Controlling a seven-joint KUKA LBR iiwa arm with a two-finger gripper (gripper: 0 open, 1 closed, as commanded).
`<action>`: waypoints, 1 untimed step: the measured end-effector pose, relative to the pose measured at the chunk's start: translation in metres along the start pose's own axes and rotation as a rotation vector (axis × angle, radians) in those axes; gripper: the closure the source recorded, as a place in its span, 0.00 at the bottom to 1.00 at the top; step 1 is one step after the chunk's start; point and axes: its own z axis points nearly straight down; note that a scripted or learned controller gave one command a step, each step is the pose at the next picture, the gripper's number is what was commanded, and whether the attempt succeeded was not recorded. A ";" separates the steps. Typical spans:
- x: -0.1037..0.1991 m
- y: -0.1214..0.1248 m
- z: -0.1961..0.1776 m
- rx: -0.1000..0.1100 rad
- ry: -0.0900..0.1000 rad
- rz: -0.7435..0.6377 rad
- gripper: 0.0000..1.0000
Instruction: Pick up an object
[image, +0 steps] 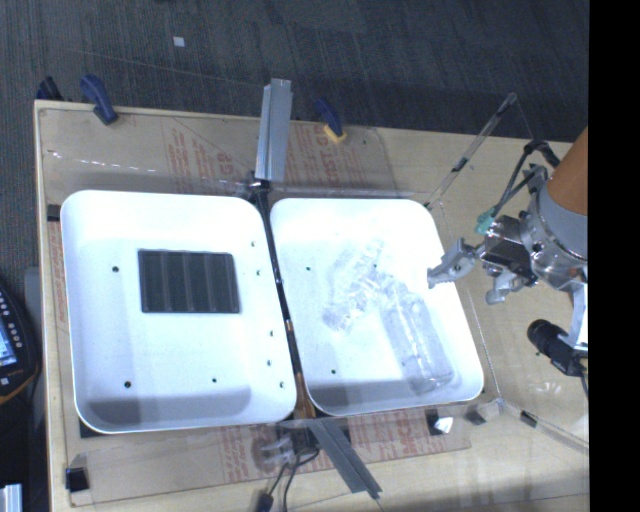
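Nearest the camera, along the right bin's (455, 300) front, a clear plastic bottle (415, 340) lies on its side, with more clear, crumpled plastic (355, 285) just behind it. The gripper (470, 278) hangs over that bin's right rim — fingers spread apart, nothing between them. Farther left, the left bin (90, 300) holds a dark ribbed tray (188, 281) on the counter (520, 450).

Clear bottles (385, 305) crowd the right bin (310, 230); its near-left corner lies open.

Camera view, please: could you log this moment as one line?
gripper: beside right bin, holding nothing | clear bottles: in right bin | dark tray: in left bin
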 end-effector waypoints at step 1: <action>0.006 -0.002 0.013 0.002 0.003 -0.150 0.00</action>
